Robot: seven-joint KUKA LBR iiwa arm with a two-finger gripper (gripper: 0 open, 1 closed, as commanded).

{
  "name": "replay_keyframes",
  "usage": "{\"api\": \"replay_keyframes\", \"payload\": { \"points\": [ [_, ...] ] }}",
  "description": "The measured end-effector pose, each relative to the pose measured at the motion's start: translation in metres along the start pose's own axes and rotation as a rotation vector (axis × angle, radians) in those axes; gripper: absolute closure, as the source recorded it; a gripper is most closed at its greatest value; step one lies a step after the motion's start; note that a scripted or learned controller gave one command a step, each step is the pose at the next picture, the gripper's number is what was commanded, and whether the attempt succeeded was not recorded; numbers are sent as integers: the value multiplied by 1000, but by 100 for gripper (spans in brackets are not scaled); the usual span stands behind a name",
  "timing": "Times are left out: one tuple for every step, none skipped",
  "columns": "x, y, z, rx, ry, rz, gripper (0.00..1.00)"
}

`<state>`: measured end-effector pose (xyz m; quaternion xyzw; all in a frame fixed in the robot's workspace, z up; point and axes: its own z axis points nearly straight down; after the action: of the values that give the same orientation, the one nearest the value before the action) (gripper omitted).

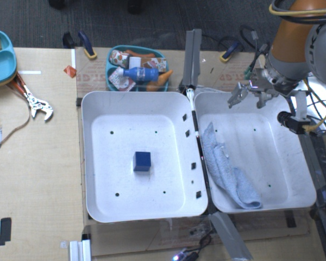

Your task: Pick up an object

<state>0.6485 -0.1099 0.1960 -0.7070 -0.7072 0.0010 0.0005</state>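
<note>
- A pale wooden bench [38, 162] fills the lower part of the camera view, with dark grey carpet [163, 10] beyond its far edge at 12 o'clock.
- Two shallow white bins sit side by side on the bench: the left bin [98, 189] and the right bin [282, 162], their inner rims touching along the middle.
- One small blue cube [142, 161] lies flat on the floor of the left bin, near its centre; it is the single thing in that bin. It has no clear long axis, and its edges run roughly square with the bin walls.
- One pale blue cloth [228, 170] lies crumpled in the right bin, along its 9 o'clock side. Its long axis runs from about 11 o'clock to 5 o'clock, the narrower end pointing toward the bin's 5 o'clock corner.
- The grey arm with its orange band [296, 31] comes in from 3 o'clock, and the gripper [251, 94] hangs over the right bin's rim at 12 o'clock, well apart from the cloth and the cube.
- The fingers look spread, with nothing between them.
- Behind the left bin at 12 o'clock stands one light blue bowl [113, 56] full of mixed small items.
- At the bench's 9 o'clock side lies one silver wrench [37, 105], and one light blue tray [2, 58] sits at 10 o'clock.
- Two clamps grip the far edge, one blue-handled [87, 43] and one yellow-handled [228, 53].
</note>
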Motion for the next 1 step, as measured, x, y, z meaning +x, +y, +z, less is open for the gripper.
{"api": "replay_keyframes", "payload": {
  "points": [
    [-51,-53,27,2,0,196,0]
  ]
}}
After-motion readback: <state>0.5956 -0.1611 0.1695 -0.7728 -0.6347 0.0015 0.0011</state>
